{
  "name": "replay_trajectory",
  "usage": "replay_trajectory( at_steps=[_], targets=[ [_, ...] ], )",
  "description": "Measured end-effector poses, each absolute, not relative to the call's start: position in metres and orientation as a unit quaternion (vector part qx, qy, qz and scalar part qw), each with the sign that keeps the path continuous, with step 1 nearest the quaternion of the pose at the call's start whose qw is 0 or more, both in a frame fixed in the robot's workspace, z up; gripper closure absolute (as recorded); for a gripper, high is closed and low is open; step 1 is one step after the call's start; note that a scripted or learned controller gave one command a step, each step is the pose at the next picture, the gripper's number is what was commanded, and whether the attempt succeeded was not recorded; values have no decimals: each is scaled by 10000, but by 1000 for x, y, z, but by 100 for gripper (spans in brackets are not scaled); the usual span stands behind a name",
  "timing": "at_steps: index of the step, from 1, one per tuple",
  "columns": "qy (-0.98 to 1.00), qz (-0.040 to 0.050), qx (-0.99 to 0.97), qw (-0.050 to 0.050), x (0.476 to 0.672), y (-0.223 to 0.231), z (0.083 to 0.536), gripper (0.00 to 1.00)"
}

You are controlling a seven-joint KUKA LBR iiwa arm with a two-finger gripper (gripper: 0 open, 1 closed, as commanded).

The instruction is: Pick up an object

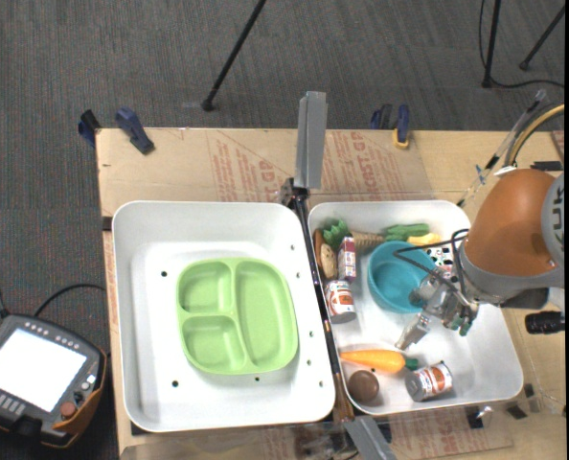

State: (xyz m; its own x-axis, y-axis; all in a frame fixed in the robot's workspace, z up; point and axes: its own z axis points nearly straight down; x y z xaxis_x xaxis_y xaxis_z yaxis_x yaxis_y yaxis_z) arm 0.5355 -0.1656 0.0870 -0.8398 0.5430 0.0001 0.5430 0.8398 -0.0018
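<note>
Starting at the bottom of the frame, a tin can [429,381] lies tipped on its side in the right bin [500,367], long axis running roughly left-right, beside a brown ball [364,386] and an orange carrot [375,359] lying left-right. Just above them hangs the gripper [417,333], tilted toward lower left over bare bin floor near the carrot's green end, likely lining up a grab; whether it is spread or clenched I cannot tell. Farther up sits a blue bowl [398,276]. A green tray [237,314] fills the left bin [141,257].
</note>
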Motion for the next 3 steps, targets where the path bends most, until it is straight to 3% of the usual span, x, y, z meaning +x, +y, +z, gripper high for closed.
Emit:
replay_trajectory(
  at_steps=[1,2,3],
  targets=[
    [-9403,-20,-3403,61,621,-153,87,0],
    [-8980,3,-4400,-8,633,-93,89,0],
    [-9281,0,-3723,9,585,-113,87,0]
  ],
)
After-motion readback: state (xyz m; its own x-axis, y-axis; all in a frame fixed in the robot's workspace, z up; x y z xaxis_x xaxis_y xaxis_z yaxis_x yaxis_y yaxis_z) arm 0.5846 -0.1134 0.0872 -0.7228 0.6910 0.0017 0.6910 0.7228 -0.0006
